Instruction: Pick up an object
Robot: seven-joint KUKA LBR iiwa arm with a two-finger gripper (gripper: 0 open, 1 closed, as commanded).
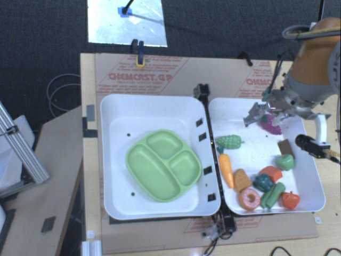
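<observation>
- Right now my pincer [262,113] hovers in the upper right of the frame, over the back of the right bin [314,188], with a purple toy vegetable [271,124] directly beneath it.
- Judging by that, the pick is at its approach or grasp stage; nothing is clearly lifted, so the whole lift is left to do.
- My fingers look spread to either side, one pointing left and one over the purple piece, but I cannot tell whether they pinch it or merely touch it.
- Other candidates lie lower in the same bin: a green corn cob [228,141], a carrot [226,170], a doughnut [249,198], a tomato [290,200].
- At frame centre-left, the left bin [114,121] bears a green divided plate [163,166], well apart from me.
</observation>
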